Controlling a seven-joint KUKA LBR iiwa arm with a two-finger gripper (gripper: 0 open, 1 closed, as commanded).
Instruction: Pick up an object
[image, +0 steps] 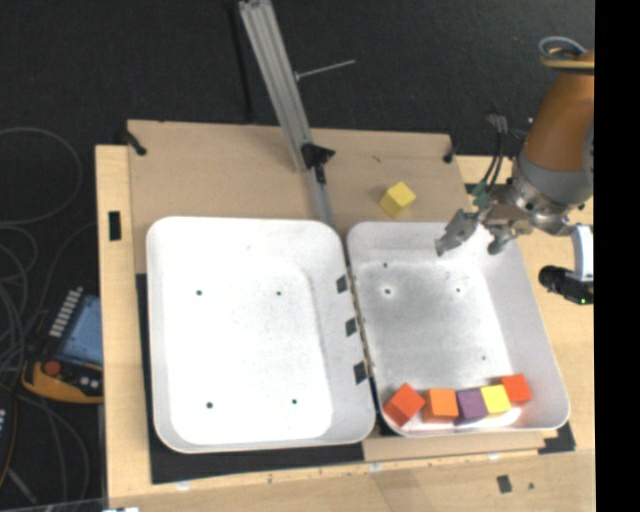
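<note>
Several small blocks lie in a row along the near rim of the right bin: an orange-red block, an orange block, a purple block, a yellow block and a red-orange block. A yellow cube rests on the bench behind the bins. My gripper hangs over the far right corner of the right bin, open, with nothing between its fingers, far from the row of blocks.
The left bin sits beside the right one. A slanted metal rail runs from the top down to the seam between the bins. Cables and a handheld pendant lie off the bench at left.
</note>
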